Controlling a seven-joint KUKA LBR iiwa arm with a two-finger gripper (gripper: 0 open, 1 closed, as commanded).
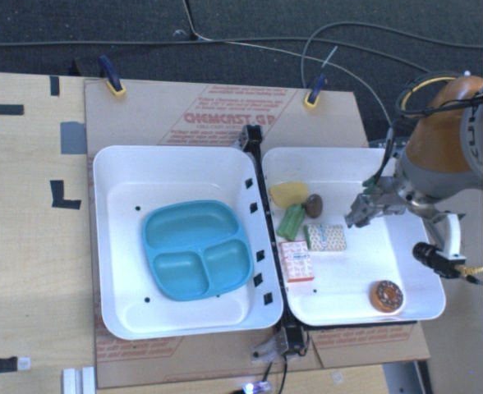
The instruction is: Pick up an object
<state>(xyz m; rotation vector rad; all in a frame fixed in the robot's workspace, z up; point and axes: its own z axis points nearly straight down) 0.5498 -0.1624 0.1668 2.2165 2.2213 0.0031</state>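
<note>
The right bin [406, 302] holds several small objects. A yellow piece [288, 193] lies at its upper left, with a brown ball [314, 206] and a green piece [292, 221] just below it. A speckled white packet [326, 237] and a red-and-white card [296, 262] lie lower down. A brown glazed donut [387, 295] sits near the front right corner. My gripper [361, 213] hangs over the bin, right of the brown ball and above the packet, with nothing seen between its fingers.
The left bin [118, 179] holds a blue divided plate [197, 247]. A black divider with clips [262, 220] runs between the bins. Cables [340, 64] loop above the right bin. The arm's orange band [443, 134] stands over the right bin's far right edge.
</note>
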